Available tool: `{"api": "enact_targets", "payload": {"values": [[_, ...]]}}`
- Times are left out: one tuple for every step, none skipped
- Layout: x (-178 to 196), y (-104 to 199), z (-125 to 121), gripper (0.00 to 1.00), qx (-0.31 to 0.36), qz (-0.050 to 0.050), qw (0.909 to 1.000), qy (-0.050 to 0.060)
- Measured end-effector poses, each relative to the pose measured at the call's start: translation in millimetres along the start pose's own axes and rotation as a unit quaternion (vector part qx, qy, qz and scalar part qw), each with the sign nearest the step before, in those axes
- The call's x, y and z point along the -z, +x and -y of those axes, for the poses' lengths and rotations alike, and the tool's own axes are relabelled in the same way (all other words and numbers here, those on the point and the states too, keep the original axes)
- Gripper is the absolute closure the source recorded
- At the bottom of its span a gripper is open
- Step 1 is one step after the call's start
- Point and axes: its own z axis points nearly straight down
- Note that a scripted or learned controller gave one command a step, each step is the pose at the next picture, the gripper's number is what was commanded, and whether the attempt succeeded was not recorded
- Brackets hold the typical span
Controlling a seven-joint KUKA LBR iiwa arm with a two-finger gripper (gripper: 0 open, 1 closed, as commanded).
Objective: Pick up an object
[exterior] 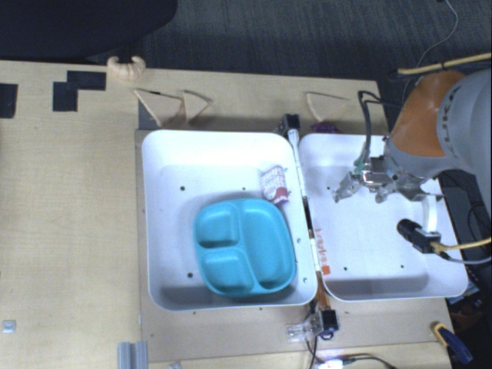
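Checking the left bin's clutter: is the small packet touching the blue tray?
Cannot tell. In the camera view the small packet lies right at the blue tray's upper right rim, with no plain gap or contact visible.

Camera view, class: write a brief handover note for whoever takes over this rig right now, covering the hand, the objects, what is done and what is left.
Hand: over the right bin, near its upper part; nothing visibly between its fingers, and whether it is open or shut cannot be told.
Objects: blue divided tray and a small white-and-red packet both lie in the left bin, the packet just above the tray near the divider.
Done: nothing picked up.
Left: move to an object, grasp it, lift.
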Motion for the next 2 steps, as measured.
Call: {"api": "enact_targets", "payload": {"values": [[-27.0,-5.8,38.4,0.00,0.000,0.000,1.0000,0.000],[-30.4,-1.5,99.3,0.00,-0.001,0.001,1.0000,-0.007]]}}
